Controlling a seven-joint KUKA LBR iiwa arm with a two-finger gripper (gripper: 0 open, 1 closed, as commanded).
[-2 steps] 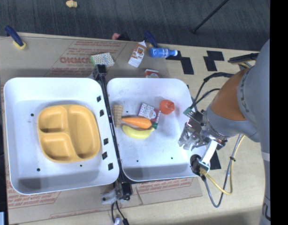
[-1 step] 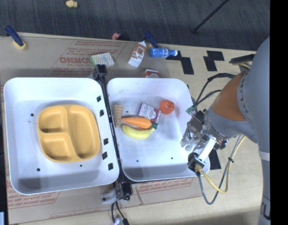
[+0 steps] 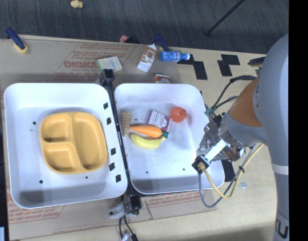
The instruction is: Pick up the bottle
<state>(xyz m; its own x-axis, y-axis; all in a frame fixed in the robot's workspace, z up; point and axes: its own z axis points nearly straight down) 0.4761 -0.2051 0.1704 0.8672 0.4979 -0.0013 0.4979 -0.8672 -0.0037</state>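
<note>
A small blue bottle (image 3: 170, 56) lies on its side on the bench behind the right bin (image 3: 159, 182), outside both bins. The right bin holds an orange carrot (image 3: 146, 131) on top of a yellow banana (image 3: 146, 142), a tan cone (image 3: 125, 121), a red-and-white packet (image 3: 157, 119) and a round red piece (image 3: 178, 114). My gripper (image 3: 212, 131) hangs over the right bin's right rim, well to the right of those things and far in front of the blue bottle. The wrist hides its tips.
The left bin (image 3: 18, 134) holds a yellow divided plate (image 3: 72, 141). Behind the bins on the bench lie a small carton (image 3: 146, 58), a patterned packet (image 3: 109, 63) and a small box (image 3: 162, 78). Yellow and grey cables loop off the wrist at the bin's front right corner.
</note>
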